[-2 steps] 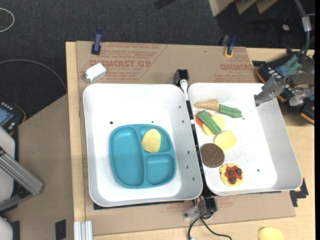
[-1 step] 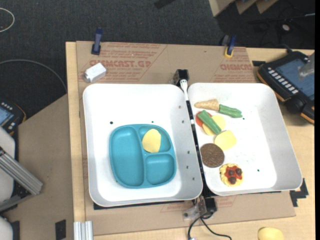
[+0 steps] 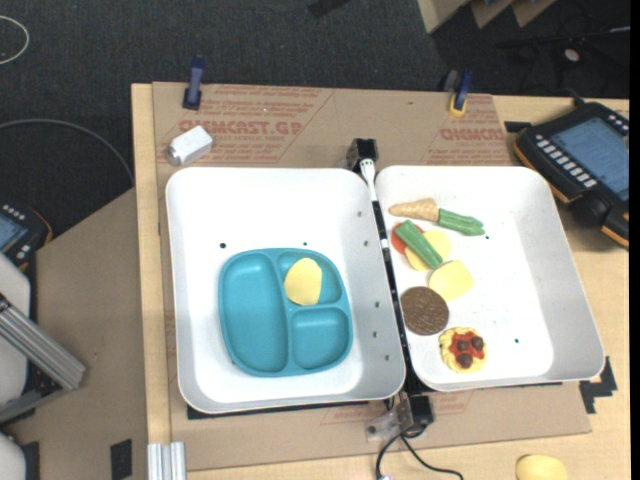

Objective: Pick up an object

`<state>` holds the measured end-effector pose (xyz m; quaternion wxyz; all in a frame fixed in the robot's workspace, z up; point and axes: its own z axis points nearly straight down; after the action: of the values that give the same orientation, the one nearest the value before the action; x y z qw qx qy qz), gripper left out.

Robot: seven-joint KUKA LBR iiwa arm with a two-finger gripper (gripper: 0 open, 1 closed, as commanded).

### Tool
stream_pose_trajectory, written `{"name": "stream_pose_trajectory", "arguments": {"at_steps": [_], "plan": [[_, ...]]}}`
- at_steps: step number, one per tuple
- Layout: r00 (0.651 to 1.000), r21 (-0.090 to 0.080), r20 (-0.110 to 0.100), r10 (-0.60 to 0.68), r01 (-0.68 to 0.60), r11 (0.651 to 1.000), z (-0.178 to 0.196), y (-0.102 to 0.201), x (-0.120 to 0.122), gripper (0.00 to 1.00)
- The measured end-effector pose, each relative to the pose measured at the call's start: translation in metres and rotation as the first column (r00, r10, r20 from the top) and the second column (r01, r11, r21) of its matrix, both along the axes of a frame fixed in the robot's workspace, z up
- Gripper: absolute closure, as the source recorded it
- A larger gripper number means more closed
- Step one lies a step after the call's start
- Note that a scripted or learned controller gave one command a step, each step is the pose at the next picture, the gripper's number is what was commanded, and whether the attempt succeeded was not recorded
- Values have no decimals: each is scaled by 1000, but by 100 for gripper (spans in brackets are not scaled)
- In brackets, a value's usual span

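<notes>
You cannot tell the claw's state, so nothing is placed relative to it. Pick the brown cookie [image 3: 425, 310], flat in the right bin [image 3: 530, 268] beside the divider; descend vertically, clear of the yellow slice [image 3: 451, 279].

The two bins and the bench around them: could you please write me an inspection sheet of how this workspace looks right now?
Surface: brown board bearing left bin and right bin, side by side.
Job's things: in the left bin, a blue tray with a yellow piece in its upper right compartment. In the right bin, a carrot, green pod, red-and-green piece, yellow slice, brown disc, small pizza.
Clutter: white block on the board; yellow object at the lower edge.
Pincer: nothing seen.
Cables: black cable at the front edge.
Surroundings: dark carpet; handheld controller at right.
</notes>
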<state>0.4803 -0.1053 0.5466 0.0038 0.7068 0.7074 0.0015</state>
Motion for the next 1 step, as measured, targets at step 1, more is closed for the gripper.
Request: {"name": "stream_pose_trajectory", "arguments": {"at_steps": [1], "plan": [[1000,6,-22,0,0,1000,-138,26,-2,100]]}}
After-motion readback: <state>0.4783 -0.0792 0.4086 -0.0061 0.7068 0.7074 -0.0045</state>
